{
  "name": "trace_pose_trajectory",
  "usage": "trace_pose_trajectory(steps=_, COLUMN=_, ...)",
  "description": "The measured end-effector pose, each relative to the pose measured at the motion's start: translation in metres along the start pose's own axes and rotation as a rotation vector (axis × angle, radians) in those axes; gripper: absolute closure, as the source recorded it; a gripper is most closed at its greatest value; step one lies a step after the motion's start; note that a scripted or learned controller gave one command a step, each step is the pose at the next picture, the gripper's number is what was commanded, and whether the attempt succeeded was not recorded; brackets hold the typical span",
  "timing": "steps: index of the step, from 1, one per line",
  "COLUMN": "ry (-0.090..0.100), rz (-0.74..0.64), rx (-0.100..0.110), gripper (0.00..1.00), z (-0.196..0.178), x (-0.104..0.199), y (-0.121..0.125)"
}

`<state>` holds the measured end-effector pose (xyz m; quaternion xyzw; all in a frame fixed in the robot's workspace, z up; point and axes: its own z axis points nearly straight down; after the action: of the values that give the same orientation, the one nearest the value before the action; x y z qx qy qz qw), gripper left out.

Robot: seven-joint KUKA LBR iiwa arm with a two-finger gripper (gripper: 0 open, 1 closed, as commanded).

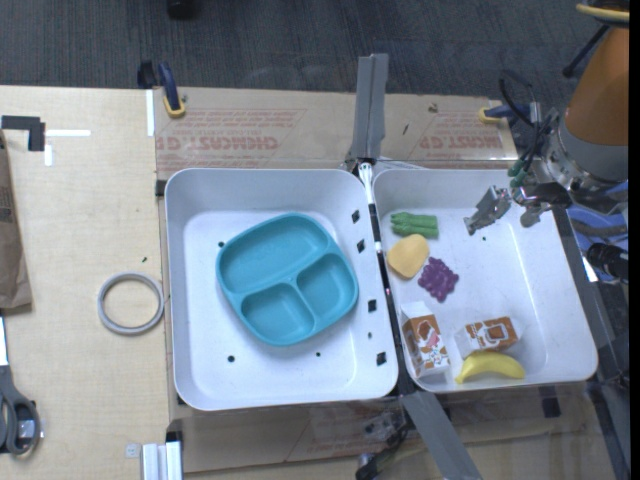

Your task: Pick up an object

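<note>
Hovering claw (487, 211) near right bin's (560, 298) far edge, open floor beneath.

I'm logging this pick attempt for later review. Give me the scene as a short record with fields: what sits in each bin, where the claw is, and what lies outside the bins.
left bin: blue divided plate
right bin: green toy, yellow lump, purple grapes, two small cartons, banana
claw: above the right bin's far part, nothing seen between its fingers
outside bins: tape ring on the bench, left
</note>
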<state>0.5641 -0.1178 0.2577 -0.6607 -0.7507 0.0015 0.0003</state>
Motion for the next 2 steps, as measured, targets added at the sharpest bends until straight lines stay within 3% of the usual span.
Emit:
trace_pose_trajectory(steps=1, ry=0.002, rz=0.095, rx=0.002, gripper=0.0, z=0.1159, x=0.0226, y=-0.0306)
trace_pose_trajectory(steps=2, ry=0.001, rz=0.098, rx=0.002, gripper=1.0, z=0.1073, x=0.0211, y=-0.0306)
